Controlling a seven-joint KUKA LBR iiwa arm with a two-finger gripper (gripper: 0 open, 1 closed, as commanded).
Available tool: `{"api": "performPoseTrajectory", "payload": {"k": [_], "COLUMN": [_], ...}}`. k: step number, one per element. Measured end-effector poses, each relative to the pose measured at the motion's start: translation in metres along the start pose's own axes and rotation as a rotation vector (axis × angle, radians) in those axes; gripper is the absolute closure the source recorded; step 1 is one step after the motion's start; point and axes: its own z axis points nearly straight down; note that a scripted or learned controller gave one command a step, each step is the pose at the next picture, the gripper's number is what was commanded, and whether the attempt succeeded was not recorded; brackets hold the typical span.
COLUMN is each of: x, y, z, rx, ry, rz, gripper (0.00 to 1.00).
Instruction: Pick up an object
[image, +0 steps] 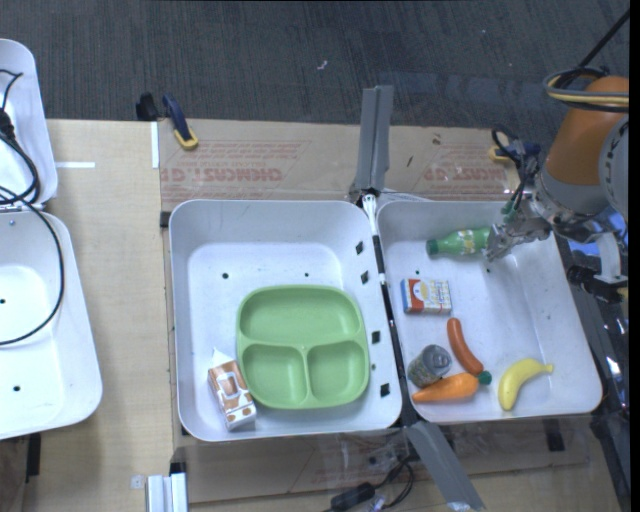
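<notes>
2 shallow white bins sit side by side on the bench, the left bin (190, 300) and the right bin (560, 300), split by a grey divider (375, 140). The left bin holds a green plate (300, 345) with 3 compartments, and a small orange and white carton (231, 393) lies just beside the plate's lower left corner. In the right bin, a green bottle (460, 242) lies on its side near the far wall, its yellow cap end pointing left. The gripper (505, 238) is low over the bin at the bottle's right end, touching or nearly touching it; whether the jaws are spread, closed or gripping the bottle cannot be told from this slant. Above it rises the arm (585, 140) with its orange band, reaching in from the right. Below the bottle lies a small red, white and blue box (427, 296). Toward the near wall lie a reddish sausage (462, 344), a grey can (431, 364) on its side, an orange carrot (450, 388) touching the can, and a yellow banana (521, 380) in the near right corner. A blue and yellow clamp (176, 120) grips the bench's far edge.
</notes>
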Motion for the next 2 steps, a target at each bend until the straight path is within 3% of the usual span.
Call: {"api": "performPoseTrajectory", "payload": {"k": [1,2], "x": [0.0,-0.0002], "y": [0.0003,-0.0002], "z": [-0.0002,-0.0057], "rx": [-0.001,0.003], "ry": [-0.001,0.001], "rz": [0.0,-0.001], "gripper": [0.0,1.0]}}
